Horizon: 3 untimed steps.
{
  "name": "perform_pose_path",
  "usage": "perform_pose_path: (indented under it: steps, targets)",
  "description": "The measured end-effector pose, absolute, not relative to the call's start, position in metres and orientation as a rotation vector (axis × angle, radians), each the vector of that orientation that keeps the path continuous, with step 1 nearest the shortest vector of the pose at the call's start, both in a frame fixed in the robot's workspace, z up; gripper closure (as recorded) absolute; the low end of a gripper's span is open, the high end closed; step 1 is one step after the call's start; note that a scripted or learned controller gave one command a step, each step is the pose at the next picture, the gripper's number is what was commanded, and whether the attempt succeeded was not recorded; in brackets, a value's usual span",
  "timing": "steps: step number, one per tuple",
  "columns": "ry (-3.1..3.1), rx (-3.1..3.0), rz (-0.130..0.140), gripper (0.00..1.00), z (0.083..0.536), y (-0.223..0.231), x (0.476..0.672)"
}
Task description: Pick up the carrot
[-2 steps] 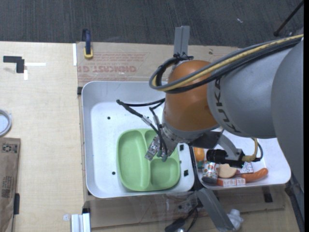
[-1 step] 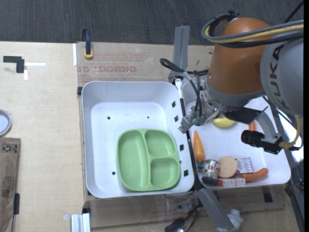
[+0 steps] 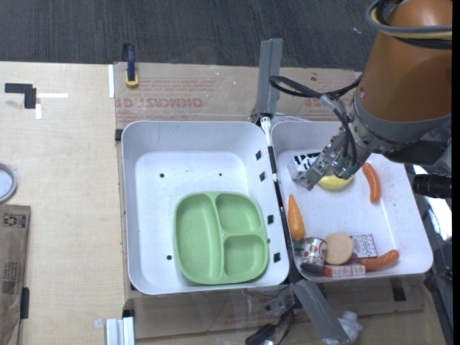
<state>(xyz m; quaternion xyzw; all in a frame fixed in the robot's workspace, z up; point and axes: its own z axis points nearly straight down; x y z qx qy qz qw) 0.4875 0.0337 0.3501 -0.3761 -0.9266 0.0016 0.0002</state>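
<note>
The slim orange carrot point(image 3: 295, 217) lies lengthwise against the left wall of the right shallow white bin point(image 3: 413, 210), near the front. The end effector point(image 3: 321, 169) hovers over a yellow fruit point(image 3: 336, 182), well apart from it; its opening cannot be judged. A good approach likely descends straight, straddling the carrot's width, clear of the wall.
</note>
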Motion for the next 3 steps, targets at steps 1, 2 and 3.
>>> perform_pose_path:
  steps: [1,2,3]
  targets:
    - [-3.041,-0.787,0.003,1.0,0.37,-0.022,0.534]
    - [-3.139,-0.05,0.0,1.0,0.311,-0.073,0.574]
    - [-3.132,0.23,-0.001,1.0,0.226,-0.105,0.593]
